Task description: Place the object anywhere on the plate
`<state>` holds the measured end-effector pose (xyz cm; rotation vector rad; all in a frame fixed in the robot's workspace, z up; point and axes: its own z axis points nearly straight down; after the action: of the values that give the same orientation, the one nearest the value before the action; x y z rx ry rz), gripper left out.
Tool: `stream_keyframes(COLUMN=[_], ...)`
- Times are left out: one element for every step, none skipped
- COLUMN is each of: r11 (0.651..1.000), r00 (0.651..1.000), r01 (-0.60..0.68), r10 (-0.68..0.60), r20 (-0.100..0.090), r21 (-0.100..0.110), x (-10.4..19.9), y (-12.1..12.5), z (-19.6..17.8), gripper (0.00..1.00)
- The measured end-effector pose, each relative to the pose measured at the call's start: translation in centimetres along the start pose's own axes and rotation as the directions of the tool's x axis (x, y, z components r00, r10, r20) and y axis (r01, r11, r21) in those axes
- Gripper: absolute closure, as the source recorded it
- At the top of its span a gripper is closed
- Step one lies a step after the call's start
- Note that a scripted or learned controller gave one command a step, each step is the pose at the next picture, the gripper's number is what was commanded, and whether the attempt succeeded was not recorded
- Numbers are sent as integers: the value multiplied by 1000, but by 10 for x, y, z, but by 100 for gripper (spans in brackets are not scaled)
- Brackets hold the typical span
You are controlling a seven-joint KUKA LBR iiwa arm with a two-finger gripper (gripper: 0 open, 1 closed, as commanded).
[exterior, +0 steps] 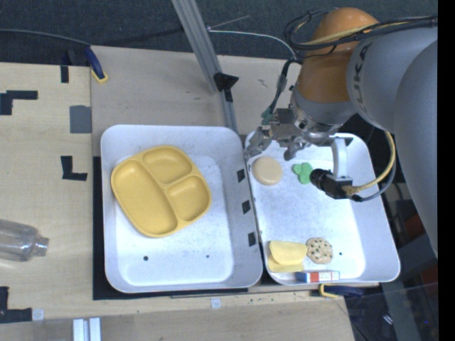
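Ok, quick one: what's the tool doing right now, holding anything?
Tool: cannot be told; it hangs just above the round beige toy bun in the right white bin.

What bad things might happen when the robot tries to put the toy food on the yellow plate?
The pincer hangs over the right bin's far corner, where the round cream piece and a small green piece lie close together, so it might nudge or grab the wrong one. The yellow plate sits in the left bin, across the raised rims, so a loosely held piece might drop on the way.

High slanted view over both bins [174, 275]
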<state>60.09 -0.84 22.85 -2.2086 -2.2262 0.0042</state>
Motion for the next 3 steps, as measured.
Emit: stream_keyframes(r11=[1000, 1000, 1000], r00=[1000, 1000, 1000], r01=[-2, -4, -7], r10=[2, 4, 7], r20=[1, 1, 3], r21=[0, -3, 1], x=[59, 56, 67], y=[-18, -17, -53], z=[39, 27, 42], gripper=[0, 100, 100])
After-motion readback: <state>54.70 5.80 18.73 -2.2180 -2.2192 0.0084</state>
